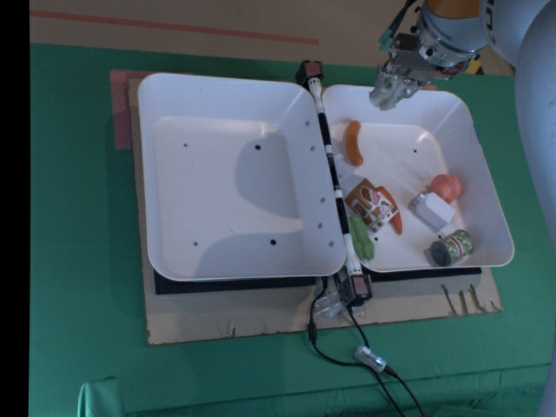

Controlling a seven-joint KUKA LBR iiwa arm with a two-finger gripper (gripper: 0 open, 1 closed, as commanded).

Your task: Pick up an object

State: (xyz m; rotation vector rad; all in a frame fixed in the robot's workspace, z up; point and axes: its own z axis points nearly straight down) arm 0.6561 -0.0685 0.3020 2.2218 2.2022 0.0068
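We note the gripper [393, 91] over the right bin's [486, 194] far edge, sausage [354, 142] just nearer; finger state unclear.

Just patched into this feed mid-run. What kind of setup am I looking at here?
Probably a lab bench for robot bin-picking trials. Two white bins sit side by side on a green cloth, toy food such as a small can lies in the right one, and the gripper hangs above it.

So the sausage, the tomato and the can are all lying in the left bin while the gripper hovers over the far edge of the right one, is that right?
Not quite. The camera view shows the sausage, tomato and can in the right bin, not the left bin. The gripper does hover over the right bin's far edge.
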